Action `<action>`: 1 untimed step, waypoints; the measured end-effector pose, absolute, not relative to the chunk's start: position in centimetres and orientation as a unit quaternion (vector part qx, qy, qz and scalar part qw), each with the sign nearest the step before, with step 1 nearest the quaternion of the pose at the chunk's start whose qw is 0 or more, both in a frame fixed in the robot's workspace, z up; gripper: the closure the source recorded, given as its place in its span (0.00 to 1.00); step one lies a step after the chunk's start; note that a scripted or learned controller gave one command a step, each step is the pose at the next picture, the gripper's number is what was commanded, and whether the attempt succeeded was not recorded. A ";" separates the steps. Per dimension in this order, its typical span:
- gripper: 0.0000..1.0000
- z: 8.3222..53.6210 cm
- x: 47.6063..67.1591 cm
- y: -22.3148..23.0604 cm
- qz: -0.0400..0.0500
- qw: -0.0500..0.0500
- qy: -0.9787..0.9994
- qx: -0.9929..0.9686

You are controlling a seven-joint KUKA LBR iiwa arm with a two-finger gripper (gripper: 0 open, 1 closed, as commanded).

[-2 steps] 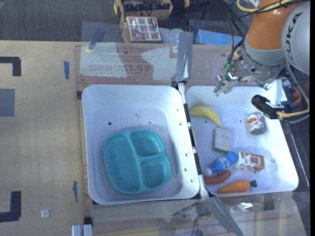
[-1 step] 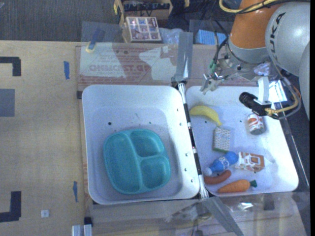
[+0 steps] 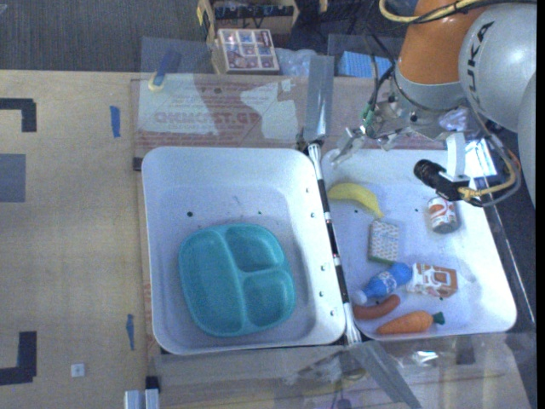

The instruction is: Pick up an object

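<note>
Hovering at the far edge of the right bin [image 3: 502,296], the gripper [image 3: 362,139] looks spread and bare, so it must next descend toward the banana [image 3: 358,198] just nearer.

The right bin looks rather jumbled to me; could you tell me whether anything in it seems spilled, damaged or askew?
Nothing looks spilled or broken. The can and the bottle lie on their sides in the right bin, and the banana, carrot and sponge are scattered loosely, as is normal for picking.
</note>
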State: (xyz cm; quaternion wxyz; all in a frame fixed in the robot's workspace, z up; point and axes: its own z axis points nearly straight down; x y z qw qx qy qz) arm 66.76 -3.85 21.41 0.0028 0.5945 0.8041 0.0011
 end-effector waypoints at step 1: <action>0.00 8.7 59.7 -12.4 0.001 0.002 0.803 0.596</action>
